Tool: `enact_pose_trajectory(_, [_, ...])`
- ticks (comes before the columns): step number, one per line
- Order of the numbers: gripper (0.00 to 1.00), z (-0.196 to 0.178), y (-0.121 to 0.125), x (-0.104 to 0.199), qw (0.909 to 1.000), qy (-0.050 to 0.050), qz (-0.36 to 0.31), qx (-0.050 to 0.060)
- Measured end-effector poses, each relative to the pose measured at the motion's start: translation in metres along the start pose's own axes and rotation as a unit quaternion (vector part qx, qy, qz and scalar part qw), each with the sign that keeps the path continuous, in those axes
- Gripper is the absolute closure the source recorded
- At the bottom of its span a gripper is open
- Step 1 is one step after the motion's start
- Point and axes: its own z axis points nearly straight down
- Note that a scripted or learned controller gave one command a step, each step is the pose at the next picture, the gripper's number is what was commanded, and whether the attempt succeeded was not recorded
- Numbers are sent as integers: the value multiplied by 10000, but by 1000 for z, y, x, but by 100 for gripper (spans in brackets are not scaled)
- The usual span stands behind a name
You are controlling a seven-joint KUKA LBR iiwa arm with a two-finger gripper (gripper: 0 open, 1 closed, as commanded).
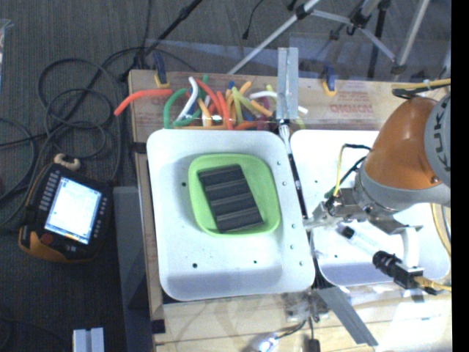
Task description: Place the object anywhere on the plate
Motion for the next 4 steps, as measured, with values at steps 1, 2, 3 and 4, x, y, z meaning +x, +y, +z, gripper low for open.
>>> enact_pose_trajectory(1, [0, 0, 0, 0, 10000, 0, 3, 0])
enact_pose_trajectory(2, [0, 3, 29, -55, 9970, -11, -770, -15])
enact_pose_trajectory(3, [0, -9, 59, -103, 9745, -14, -2242, -20])
enact_pose_trajectory(4, [0, -71, 42, -116, 9775, -17, -2110, -26])
